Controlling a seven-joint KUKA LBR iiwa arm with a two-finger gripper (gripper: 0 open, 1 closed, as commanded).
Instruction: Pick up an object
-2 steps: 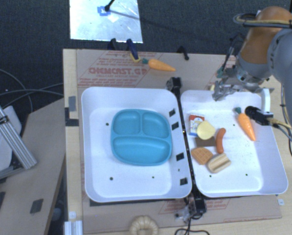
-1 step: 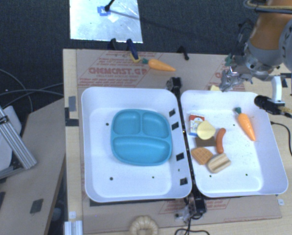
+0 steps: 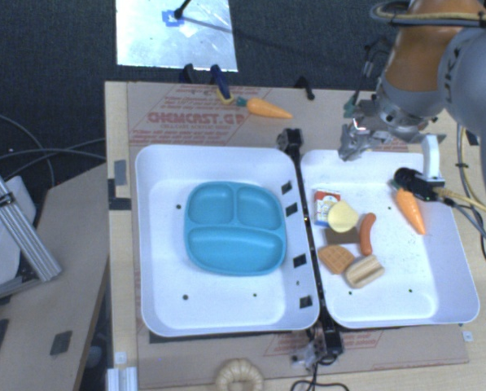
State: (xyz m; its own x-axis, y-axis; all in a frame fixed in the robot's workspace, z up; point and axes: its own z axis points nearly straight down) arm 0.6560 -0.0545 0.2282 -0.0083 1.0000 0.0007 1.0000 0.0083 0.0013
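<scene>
1. The gripper (image 3: 352,147) hangs over the far rim of the right bin (image 3: 426,287), at about 11 o'clock of that bin. Whether its jaws stand apart or together cannot be made out.
2. The things to pick sit toward 9 o'clock of the right bin: a red-and-white carton (image 3: 326,197), a yellow ball (image 3: 343,216) touching it, a red sausage (image 3: 367,231), a waffle biscuit (image 3: 336,257) and a bread roll (image 3: 363,270).
3. A carrot (image 3: 410,211) lies apart at 2 o'clock.
4. The left bin (image 3: 163,218) holds a blue divided plate (image 3: 234,227) at its centre.
5. A second carrot (image 3: 266,108) lies on the cardboard (image 3: 186,116) at 12 o'clock, beyond both bins.
</scene>
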